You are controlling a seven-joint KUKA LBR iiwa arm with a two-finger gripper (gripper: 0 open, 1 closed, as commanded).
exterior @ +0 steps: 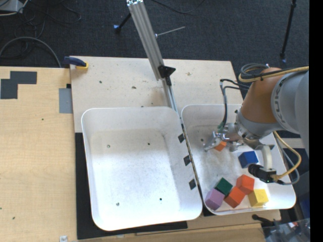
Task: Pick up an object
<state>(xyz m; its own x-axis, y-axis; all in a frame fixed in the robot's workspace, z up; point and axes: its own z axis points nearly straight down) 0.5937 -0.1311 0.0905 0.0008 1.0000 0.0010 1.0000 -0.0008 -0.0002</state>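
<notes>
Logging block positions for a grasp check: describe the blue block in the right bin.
The blue block is a small cube of plain matte blue, lying flat on the floor of the right bin, towards its right side. It sits just below the arm's wrist, apart from the cluster of green, purple, orange and yellow blocks nearer the front. Nothing visibly grips it.

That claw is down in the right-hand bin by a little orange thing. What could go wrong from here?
The claw sits at a small orange block that is barely visible under it, so the grip could miss or slip. The blue block lies close by and might get knocked. The others crowd the right bin's near corner.
</notes>
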